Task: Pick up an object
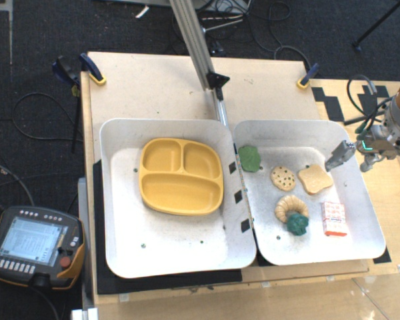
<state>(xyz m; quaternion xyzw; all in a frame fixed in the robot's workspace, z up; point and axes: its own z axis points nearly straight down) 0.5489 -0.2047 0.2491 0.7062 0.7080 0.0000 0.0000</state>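
Over in the left bin (120,179), a yellow divided plate (182,177) sits mid-floor. Right bin (360,245): gripper (350,154) at its far right edge, can't tell if it's clamped or loose. Toast (315,179) just beside it, then a pretzel (289,206) touching a teal blob (297,224), red-white carton (334,219) near the right wall, green lump (249,158) by the left wall, cookie (283,177) mid-bin.

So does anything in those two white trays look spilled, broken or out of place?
Nothing stands out. The yellow plate lies flat in the left tray; the toy foods, such as the cookie and toast, lie loosely scattered in the right tray.
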